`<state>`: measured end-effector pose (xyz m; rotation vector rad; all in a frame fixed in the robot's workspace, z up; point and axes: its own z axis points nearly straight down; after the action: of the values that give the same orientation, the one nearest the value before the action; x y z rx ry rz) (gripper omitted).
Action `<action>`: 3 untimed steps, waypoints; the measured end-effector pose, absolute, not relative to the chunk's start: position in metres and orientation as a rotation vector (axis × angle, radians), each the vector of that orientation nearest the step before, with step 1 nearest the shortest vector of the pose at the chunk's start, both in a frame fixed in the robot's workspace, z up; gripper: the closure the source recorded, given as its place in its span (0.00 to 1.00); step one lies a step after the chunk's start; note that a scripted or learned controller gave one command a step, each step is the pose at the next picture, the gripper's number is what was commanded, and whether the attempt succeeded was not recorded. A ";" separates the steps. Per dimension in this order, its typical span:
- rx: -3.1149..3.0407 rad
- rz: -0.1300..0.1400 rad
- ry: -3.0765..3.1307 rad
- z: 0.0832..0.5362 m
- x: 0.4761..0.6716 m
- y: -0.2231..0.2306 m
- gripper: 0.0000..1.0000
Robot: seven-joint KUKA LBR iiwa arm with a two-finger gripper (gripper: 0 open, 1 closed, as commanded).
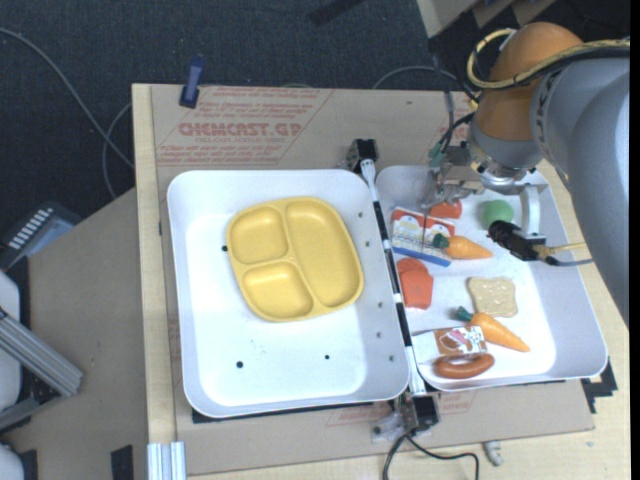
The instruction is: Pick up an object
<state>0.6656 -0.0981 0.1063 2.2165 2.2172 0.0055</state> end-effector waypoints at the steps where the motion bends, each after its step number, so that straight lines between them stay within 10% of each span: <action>1: 2.219 0.001 2.218 0.154 0.667 -0.174 1.00; 2: 2.221 0.001 2.224 0.170 0.667 -0.099 1.00; 3: 2.221 0.000 2.225 0.185 0.612 -0.030 1.00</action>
<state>0.6117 -0.0300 0.1847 2.2210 2.2254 -0.0002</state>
